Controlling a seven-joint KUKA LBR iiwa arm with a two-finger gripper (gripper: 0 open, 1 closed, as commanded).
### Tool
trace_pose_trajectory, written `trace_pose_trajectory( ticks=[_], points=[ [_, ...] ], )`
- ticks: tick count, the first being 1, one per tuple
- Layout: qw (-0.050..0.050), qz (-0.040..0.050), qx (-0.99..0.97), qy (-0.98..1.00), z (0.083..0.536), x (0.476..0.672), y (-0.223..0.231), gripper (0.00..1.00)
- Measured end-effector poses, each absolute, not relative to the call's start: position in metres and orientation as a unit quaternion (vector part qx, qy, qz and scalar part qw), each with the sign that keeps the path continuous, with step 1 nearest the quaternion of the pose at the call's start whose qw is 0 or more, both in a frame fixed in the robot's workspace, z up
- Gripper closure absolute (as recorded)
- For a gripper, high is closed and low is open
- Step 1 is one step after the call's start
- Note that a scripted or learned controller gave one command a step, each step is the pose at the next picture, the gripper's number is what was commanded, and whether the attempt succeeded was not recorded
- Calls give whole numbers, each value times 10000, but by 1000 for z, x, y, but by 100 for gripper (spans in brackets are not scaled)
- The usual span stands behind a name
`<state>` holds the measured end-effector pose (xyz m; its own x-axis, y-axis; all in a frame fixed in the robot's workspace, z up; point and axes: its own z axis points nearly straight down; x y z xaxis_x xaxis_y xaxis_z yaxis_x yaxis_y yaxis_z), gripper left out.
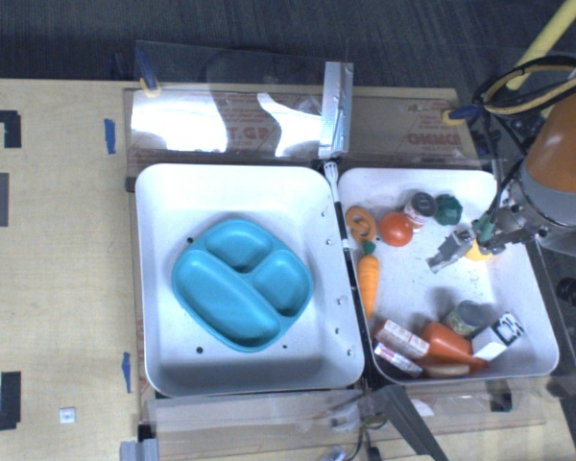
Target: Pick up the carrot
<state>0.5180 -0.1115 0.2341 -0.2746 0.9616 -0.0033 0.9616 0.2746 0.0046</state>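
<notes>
Here carrot [368,281] lies well left of gripper [449,252].

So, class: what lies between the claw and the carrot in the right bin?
Bare white bin floor separates the claw from the carrot, seen in the overhead camera view.

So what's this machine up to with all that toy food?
A robot arm reaches into the right bin, which holds toy food. Its gripper hangs over the bin's middle with nothing seen in it. The carrot it should pick up lies by the bin's left wall, untouched. The left bin holds a blue divided plate.
</notes>
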Motion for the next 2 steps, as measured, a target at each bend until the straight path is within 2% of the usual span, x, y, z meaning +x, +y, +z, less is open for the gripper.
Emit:
trace_pose_trajectory(
  ticks=[1, 2],
  points=[
    [-6, -21, 6134, 7898, 191, 556, -184, 0],
    [0, -1, 5488, 8359, 124, 592, -222, 0]
  ],
)
